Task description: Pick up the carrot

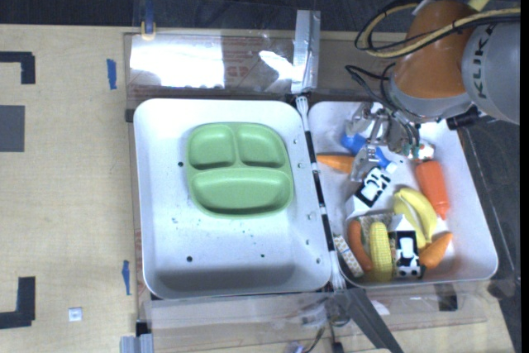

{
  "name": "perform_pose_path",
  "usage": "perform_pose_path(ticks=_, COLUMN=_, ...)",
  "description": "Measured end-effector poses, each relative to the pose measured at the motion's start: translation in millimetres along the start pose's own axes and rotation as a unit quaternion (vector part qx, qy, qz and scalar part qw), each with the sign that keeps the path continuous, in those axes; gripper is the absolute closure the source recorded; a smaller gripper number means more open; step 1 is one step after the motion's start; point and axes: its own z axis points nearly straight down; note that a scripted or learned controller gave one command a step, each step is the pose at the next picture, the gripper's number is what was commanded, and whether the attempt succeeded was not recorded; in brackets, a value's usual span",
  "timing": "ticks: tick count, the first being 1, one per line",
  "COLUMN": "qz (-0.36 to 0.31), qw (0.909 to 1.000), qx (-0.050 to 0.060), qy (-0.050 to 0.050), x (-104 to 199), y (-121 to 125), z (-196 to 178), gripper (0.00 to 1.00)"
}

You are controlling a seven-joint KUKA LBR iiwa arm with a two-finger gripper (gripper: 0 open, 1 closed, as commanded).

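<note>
Camera view: the carrot (pixel 335 163) is seen by the right bin's (pixel 475 202) left wall, long axis crosswise, just left of the tool (pixel 378 146); whether the tool is clenched cannot be told.

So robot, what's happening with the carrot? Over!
Gripper low in right bin, hovering by the carrot. Carrot lies against bin's left wall, not gripped. Black-and-white block and banana crowd close by.
</note>
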Motion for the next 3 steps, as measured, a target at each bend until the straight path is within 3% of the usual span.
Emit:
perform_pose_path(ticks=1, qz=-0.029, qw=0.9995, qx=0.001, qy=0.008, x=4, y=-59, z=-103, gripper=0.00)
perform_pose_path(ticks=2, qz=-0.220, qw=0.9755, qx=-0.002, qy=0.011, x=7, y=15, z=-74, gripper=0.00)
perform_pose_path(ticks=3, qz=-0.346, qw=0.9382, qx=-0.003, qy=0.011, x=27, y=48, z=-74, gripper=0.00)
